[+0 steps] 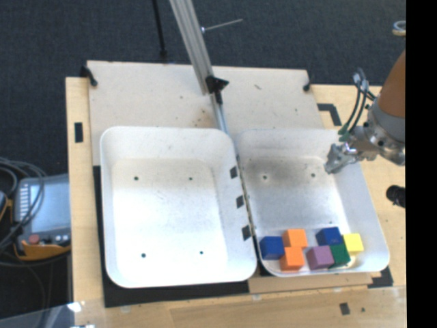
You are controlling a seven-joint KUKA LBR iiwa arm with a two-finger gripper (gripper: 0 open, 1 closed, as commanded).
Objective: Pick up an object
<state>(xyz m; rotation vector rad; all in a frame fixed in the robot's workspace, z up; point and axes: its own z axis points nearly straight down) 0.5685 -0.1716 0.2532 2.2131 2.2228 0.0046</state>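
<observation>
Several small blocks lie clustered at the front of the right bin (pixel 293 149): a blue block (pixel 272 246), two orange blocks (pixel 294 249), a purple block (pixel 319 257), a green block (pixel 340 254), a second blue block (pixel 329 236) and a yellow block (pixel 353 242). My gripper (pixel 336 160) hangs over the right bin's far right side, well behind the blocks and apart from them. Nothing shows between its fingers.
The left bin (pixel 171 203) stands beside the right one. A slanted metal pole (pixel 194 43) rises from between the bins at the back. A pendant with cables (pixel 37 214) lies off the bench at the left.
</observation>
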